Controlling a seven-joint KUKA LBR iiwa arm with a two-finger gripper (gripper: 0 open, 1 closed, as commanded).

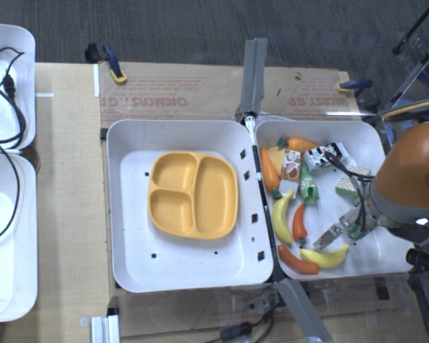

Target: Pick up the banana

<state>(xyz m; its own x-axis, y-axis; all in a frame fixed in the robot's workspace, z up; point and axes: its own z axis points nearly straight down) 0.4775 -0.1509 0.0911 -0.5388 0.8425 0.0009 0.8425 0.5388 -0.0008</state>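
We see the gripper point(336, 236) low in the right bin point(372, 138), approx 5 o'clock of that bin, arm coming in from 3 o'clock. It sits just above a banana point(326, 256) lying near the front wall. Jaws: can't tell how far apart, and we see nothing between them. A 2nd banana point(282, 218) stands lengthwise at approx 9 o'clock of the bin, w/ a red pepper point(299, 221) just beside it. An orange carrot point(270, 170) lies at 10 o'clock. Left bin point(129, 213) bears a yellow divided plate point(194, 194) at its centre.
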